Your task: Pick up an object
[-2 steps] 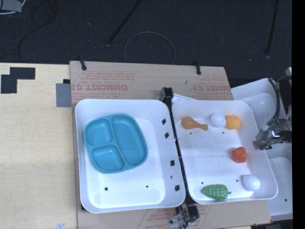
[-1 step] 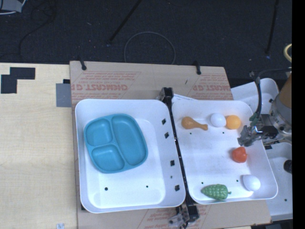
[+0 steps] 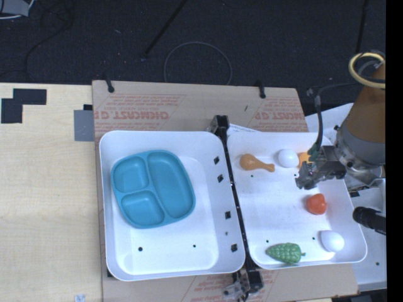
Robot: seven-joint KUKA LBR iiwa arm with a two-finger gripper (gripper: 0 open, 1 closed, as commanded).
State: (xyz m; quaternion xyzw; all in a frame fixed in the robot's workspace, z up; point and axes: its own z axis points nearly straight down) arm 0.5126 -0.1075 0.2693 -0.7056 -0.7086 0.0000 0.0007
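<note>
Pick not yet made: nothing lifted.

The gripper hovers low over the right bin, claw state impossible to tell. Candidate objects lie loose: red tomato just below it, white egg, chicken drumstick, green piece.

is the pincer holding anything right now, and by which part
Cannot be told. The pincer hangs over the right bin, above the red tomato and right of the white egg; nothing visible in it.

Gripper over right bin, near tomato.
</note>
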